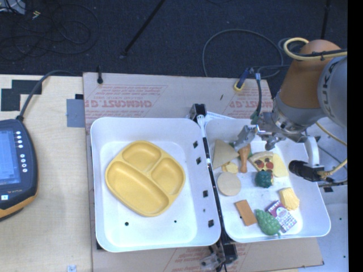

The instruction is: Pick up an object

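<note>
The right bin holds several toy foods. Among them are an orange carrot, a pale cheese wedge, a pizza slice, a broccoli floret and a round beige cracker. My gripper hangs over the back of this bin, just above the carrot's far end. Its two grey fingers stand spread apart and open, with nothing between them.
Near the bin's front lie a corn piece, an orange rectangular cracker, a green vegetable and a printed packet. The left bin holds a yellow divided plate. A handheld controller lies at the far left.
</note>
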`<state>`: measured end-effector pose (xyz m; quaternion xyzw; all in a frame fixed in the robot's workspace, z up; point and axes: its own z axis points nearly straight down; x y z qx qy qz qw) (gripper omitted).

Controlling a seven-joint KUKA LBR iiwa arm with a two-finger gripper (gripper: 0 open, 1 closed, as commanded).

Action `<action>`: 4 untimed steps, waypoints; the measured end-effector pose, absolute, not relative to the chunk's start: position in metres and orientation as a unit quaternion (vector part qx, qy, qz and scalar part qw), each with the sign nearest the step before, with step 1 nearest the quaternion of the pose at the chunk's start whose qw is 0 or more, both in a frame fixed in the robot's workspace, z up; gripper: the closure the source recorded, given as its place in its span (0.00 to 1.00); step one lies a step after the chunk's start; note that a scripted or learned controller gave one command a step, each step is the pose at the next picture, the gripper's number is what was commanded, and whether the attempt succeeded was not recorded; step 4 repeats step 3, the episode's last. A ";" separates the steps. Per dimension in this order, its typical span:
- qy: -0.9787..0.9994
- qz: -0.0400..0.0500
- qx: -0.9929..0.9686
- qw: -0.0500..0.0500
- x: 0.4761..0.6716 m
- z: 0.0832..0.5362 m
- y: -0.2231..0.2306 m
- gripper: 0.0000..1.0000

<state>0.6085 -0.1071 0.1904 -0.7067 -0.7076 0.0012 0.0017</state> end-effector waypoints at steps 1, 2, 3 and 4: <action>-0.707 -0.002 -0.707 -0.002 0.635 0.104 -0.121 0.00; -0.706 -0.003 -0.708 0.000 0.635 0.113 -0.121 1.00; -0.709 -0.001 -0.705 0.002 0.576 0.191 -0.055 1.00; -0.709 -0.001 -0.705 0.002 0.576 0.191 -0.055 1.00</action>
